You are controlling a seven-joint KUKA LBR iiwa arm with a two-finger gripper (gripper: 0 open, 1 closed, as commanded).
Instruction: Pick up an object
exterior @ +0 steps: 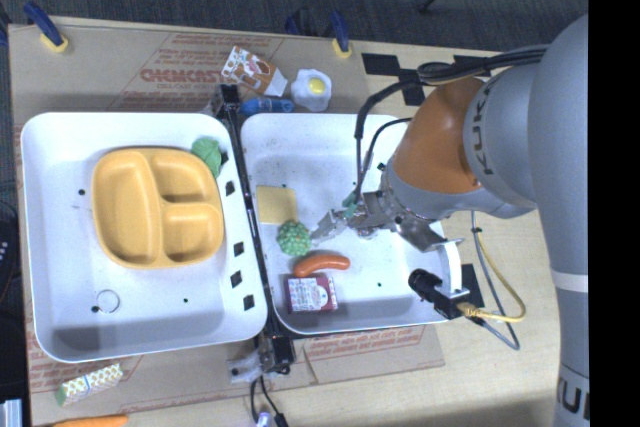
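Observation:
The right bin (400,140) holds a yellow cheese slice (275,204), a green broccoli floret (293,238), a red-orange sausage (322,263) and a small red packet (311,293). My gripper (332,225) reaches in from the right and hangs low over the bin's middle. Its tip is just right of the broccoli and just above the sausage. Nothing can be seen held in it. The grey and orange arm (450,155) covers the bin's right side.
The left bin (45,215) holds a yellow divided tray (155,207) with a green toy (208,153) at its top right corner. Behind the bins lie a small carton (245,67), a fried-egg toy (312,87) and a blue object (266,105). A wrapped item (90,382) lies at the front left.

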